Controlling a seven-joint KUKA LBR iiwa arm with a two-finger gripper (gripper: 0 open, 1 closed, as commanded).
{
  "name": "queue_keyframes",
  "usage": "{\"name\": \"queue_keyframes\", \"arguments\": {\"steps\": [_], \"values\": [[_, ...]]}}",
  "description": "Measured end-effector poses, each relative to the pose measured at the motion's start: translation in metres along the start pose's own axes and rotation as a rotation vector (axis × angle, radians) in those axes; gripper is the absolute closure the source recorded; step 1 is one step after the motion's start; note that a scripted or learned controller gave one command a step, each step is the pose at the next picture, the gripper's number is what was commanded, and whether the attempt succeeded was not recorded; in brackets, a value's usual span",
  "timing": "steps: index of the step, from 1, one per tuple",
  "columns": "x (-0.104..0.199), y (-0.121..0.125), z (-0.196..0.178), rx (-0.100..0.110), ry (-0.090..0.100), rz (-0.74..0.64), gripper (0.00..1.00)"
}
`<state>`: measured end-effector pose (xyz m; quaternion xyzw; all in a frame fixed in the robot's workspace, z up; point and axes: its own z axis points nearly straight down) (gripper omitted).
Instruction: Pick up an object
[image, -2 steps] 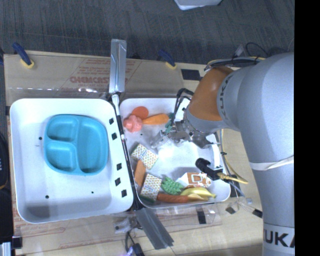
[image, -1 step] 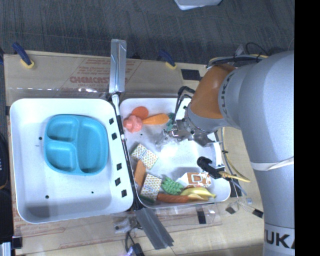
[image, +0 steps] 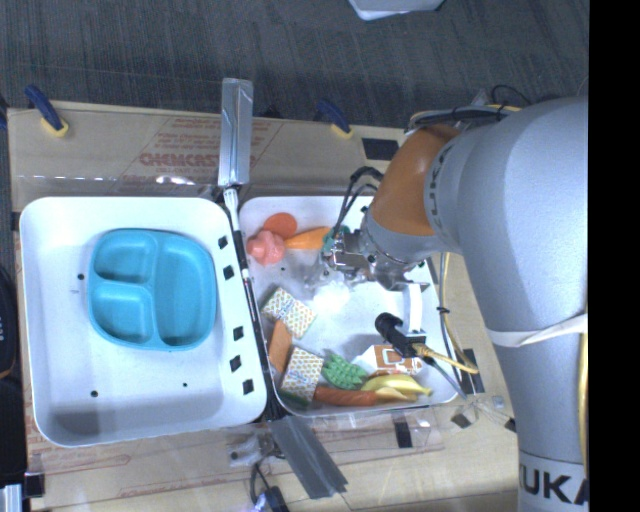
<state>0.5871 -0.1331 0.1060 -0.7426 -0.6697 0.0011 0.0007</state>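
The claw (image: 335, 262) sits low in the upper part of the right bin (image: 440, 395), reached in from the right; whether it is spread or pressed together cannot be told from this view, and nothing is seen pinched in it. Nearest candidates: a pink toy (image: 265, 246) and an orange carrot-like piece (image: 308, 238), both just left of the claw at the bin's top end. Judged light, smooth plastic, liable to slip; best taken across the narrow middle. Further items lie near the lower end: a patterned block (image: 290, 312), a green piece (image: 343, 371) and a banana (image: 397, 387). The left bin (image: 60, 400) holds a blue divided tray (image: 152, 287).
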Motion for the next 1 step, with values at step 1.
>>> {"name": "queue_keyframes", "arguments": {"steps": [1], "values": [[0.0446,-0.0069,-0.1372,-0.005,0.001,0.013,1.0]]}}
